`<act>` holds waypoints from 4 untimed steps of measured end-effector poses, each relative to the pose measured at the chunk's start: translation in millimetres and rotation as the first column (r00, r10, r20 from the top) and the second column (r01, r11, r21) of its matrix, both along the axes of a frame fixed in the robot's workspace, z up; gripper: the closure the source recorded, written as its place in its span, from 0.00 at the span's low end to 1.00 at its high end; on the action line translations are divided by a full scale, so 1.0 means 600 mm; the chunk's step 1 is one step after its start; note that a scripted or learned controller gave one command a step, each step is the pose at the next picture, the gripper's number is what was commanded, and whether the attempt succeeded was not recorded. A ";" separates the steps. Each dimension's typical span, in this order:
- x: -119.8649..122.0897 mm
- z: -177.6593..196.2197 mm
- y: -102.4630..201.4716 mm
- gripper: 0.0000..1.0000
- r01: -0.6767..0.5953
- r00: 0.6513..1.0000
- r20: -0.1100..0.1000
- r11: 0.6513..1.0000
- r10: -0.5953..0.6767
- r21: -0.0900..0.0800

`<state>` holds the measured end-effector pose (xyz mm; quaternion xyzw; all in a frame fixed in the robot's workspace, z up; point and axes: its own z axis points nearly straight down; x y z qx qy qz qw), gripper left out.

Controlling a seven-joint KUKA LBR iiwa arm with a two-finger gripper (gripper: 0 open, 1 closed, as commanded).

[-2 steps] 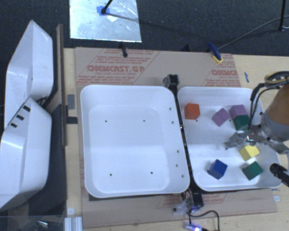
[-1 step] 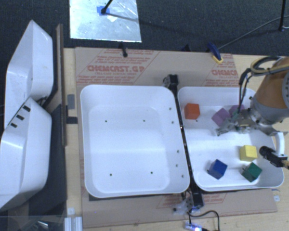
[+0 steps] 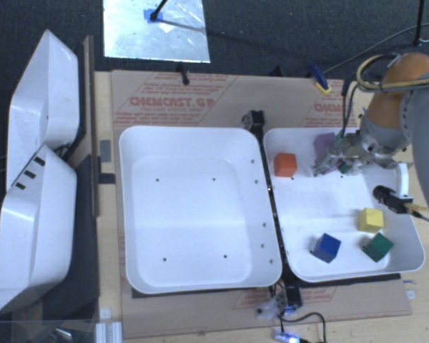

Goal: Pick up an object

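Near the right bin's (image 3: 300, 263) far edge, our gripper (image 3: 327, 166) hangs just beside a purple block (image 3: 324, 146). An orange cube (image 3: 285, 164) sits nearby. We cannot tell its finger state.

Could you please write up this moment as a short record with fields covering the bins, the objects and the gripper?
right bin: holds five small objects
orange cube: upper left of the right bin
purple object: near the bin's top wall, partly hidden by the gripper
yellow cube: right side of the bin
green cube: just below the yellow cube
blue cube: lower middle of the bin
left bin: white, beside the right bin
gripper: low in the right bin, between the orange cube and the purple object; grasp unclear
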<state>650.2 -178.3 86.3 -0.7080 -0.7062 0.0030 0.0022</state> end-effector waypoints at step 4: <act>-0.012 0.078 0.060 1.00 -0.003 1.000 0.011 1.000 0.003 0.000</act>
